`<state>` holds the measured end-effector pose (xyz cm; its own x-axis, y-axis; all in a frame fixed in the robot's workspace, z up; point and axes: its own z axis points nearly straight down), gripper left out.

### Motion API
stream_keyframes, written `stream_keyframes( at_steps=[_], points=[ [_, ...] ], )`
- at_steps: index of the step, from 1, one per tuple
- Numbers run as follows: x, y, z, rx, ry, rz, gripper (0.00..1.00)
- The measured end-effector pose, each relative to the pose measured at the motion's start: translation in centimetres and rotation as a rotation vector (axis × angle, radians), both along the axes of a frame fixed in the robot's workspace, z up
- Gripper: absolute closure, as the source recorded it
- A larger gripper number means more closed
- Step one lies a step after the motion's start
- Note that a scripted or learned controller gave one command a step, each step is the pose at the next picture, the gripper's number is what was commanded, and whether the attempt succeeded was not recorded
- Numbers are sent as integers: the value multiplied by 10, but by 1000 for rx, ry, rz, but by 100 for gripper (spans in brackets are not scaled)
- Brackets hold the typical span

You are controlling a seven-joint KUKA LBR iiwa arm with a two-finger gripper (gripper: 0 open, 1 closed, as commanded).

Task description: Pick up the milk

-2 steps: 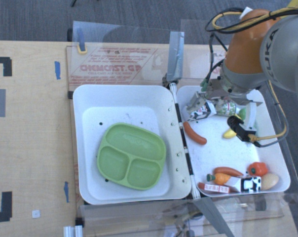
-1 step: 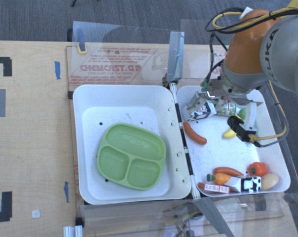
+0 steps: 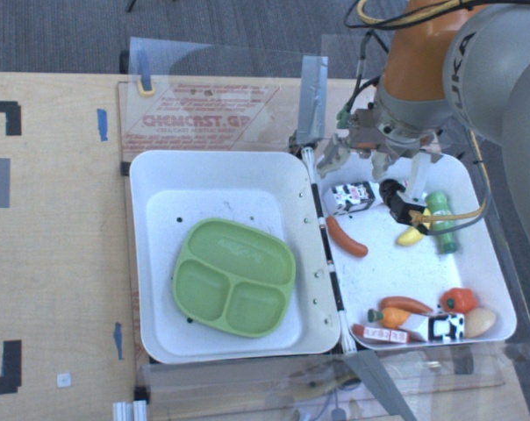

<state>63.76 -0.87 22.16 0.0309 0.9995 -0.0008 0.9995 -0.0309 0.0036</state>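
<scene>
The arm (image 3: 462, 55) is reaching in from the right and is hanging over the far part of the right bin (image 3: 491, 261). The gripper (image 3: 381, 160) is pointing down there, and I cannot tell how it is standing.

A milk carton (image 3: 352, 196), black and white, is lying in the right bin near its far left corner, just beside the gripper. A second milk carton (image 3: 433, 327) is lying at the near edge of this bin, between a carrot (image 3: 405, 304) and a pale egg (image 3: 480, 322). A sausage (image 3: 347, 236) is lying just below the first carton. A green bottle (image 3: 440, 220), a banana (image 3: 410, 236) and a tomato (image 3: 458, 300) are also lying in this bin.

In the left bin (image 3: 151, 235) a green tray (image 3: 234, 276) with three sections is resting.
</scene>
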Motion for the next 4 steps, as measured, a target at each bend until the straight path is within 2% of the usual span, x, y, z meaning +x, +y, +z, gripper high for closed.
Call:
stream_keyframes(
  at_steps=[1, 2, 3, 4],
  points=[
    [-30, -65, -37, 1, 6, -98, 0],
    [-26, -88, -135, 0, 0, 36, 0],
    [4, -19, -36, 1, 1, 38, 0],
    [0, -20, 1, 0, 0, -12, 0]
  ],
)
